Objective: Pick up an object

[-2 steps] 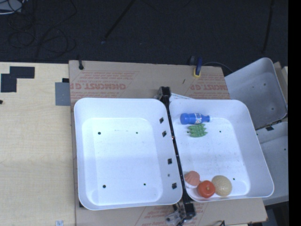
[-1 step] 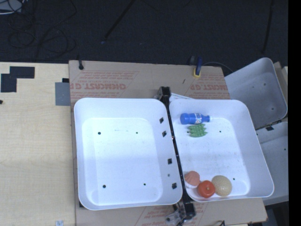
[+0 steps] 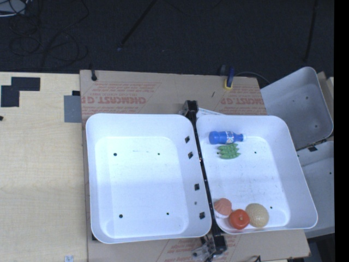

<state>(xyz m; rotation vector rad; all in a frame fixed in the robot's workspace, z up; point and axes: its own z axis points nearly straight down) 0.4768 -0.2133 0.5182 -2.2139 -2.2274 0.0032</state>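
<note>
From my remote station, the only parts at the right side that could be the machine's own are two pale grey panels. The upper panel [image 3: 297,105] is a flat, matte sheet with rounded corners and a thin lighter rim, marked by a few tiny dark dots that look like screw holes. The lower panel [image 3: 323,187] has the same grey finish and the same small dark dots. A short dark fitting [image 3: 312,147] sits at the seam between them. I cannot tell whether these panels are part of the arm's body or only its mounting.
</note>
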